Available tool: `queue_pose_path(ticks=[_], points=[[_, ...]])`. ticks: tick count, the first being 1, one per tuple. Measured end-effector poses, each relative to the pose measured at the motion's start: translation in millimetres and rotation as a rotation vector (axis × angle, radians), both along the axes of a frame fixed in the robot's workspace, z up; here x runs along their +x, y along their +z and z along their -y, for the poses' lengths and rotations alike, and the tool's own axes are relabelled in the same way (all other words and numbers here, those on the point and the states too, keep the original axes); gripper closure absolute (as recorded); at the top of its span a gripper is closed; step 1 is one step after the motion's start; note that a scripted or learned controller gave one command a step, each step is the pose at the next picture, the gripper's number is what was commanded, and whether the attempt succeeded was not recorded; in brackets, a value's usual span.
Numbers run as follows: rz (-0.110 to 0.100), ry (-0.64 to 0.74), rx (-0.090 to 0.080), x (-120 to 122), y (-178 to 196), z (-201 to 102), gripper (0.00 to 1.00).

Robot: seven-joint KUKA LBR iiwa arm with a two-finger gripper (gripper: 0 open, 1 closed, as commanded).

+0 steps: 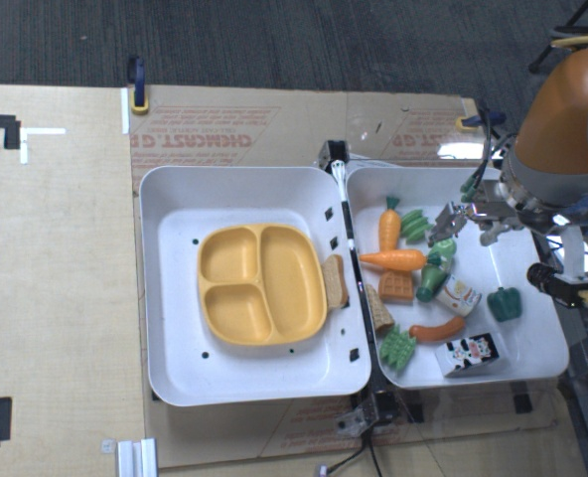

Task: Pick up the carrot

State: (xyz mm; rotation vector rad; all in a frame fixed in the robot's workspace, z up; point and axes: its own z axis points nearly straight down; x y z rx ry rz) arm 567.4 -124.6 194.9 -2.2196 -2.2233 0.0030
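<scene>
Gripper (pixel 460 217) sits over the upper right part of the right bin (pixel 532 351), hanging off the grey wrist with the orange band above it. Its metal parts are a small tangle at this angle; cannot tell if it is parted or closed. Nothing is visibly held in it, so no grasp to report.

There are 2 carrot-like pieces to its left. The carrot (pixel 393 259) lies flat, roughly crosswise, green end toward the gripper, resting near the waffle piece (pixel 396 287). A second carrot (pixel 389 229) stands more lengthwise just above it, green top up near the bin's back wall. Both sit in the bin, untouched.

Around them: green veg (pixel 434 274) just right of the carrot, a small can (pixel 460 294), a green pepper (pixel 505 304), a sausage (pixel 436 330), a milk carton (pixel 470 352), broccoli-like green (pixel 397 347).

Left bin (pixel 165 296) holds a yellow divided plate (pixel 262 284).

Progress estimate: approach stage at best. Gripper is near the cluster but offset right of the carrot. Remaining: align, descend, close, lift. Clutter beside the carrot likely makes a clean grasp tight.
</scene>
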Motion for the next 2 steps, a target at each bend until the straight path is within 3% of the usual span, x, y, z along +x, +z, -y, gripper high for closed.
queue_pose_path(ticks=[1,2], points=[[0.008,-0.092,-0.003,8.2,-91.0,-25.7,0.0],[0.012,-0.095,-0.003,10.2,-79.5,-24.9,1.0]])
